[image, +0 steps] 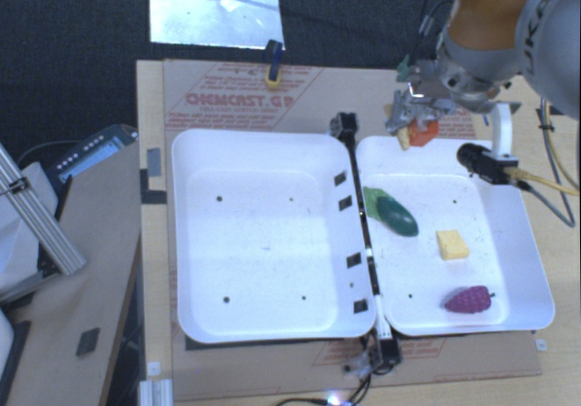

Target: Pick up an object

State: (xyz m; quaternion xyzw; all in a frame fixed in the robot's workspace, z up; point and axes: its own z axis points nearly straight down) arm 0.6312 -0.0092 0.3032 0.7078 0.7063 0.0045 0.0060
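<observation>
My gripper (411,132) hangs over the far edge of the right bin (526,241), raised above it. A small orange-red object (424,133) sits between its fingers, lifted off the bin floor. On the floor of the right bin lie a dark green vegetable-shaped object (391,212) near the divider, a yellow block (452,244) in the middle, and a magenta bunch of grapes (468,300) near the front edge.
The left bin (263,241) lies beside the right one, joined by a black hinge strip (361,241). Both rest on a cardboard sheet (236,95). A yellow-and-blue clip (272,64) stands behind the left bin.
</observation>
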